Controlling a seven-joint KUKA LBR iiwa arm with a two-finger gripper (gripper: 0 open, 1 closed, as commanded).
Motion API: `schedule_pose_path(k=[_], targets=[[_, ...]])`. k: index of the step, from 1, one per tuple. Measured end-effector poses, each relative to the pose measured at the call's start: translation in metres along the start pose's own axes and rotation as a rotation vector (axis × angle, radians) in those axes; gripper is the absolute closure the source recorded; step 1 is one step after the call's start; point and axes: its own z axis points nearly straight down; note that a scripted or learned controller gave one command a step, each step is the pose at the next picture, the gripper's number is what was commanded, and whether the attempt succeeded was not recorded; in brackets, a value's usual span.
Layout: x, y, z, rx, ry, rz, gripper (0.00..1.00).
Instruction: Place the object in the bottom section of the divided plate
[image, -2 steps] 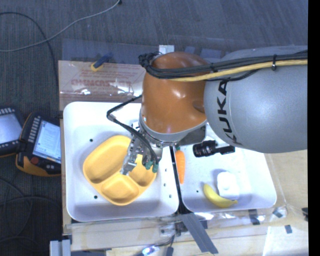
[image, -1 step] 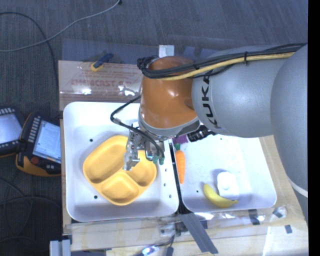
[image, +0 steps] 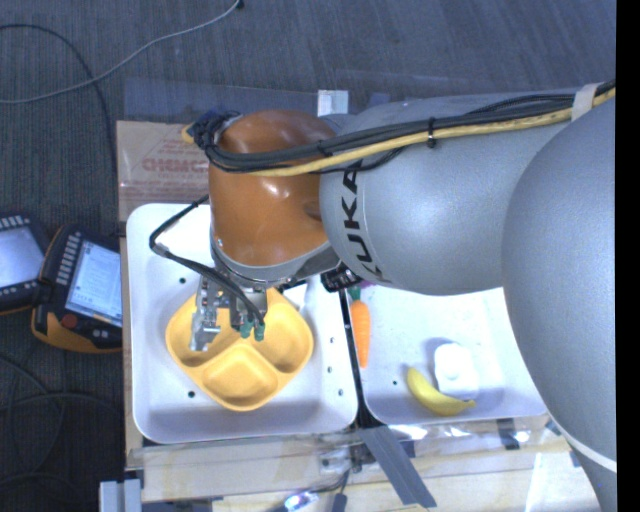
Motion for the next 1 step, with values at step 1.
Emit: schedule_pose_path(k=[1], targets=[[-0.0001,-0.0004,0.0002,0.0,0.0,0.001,0.0]])
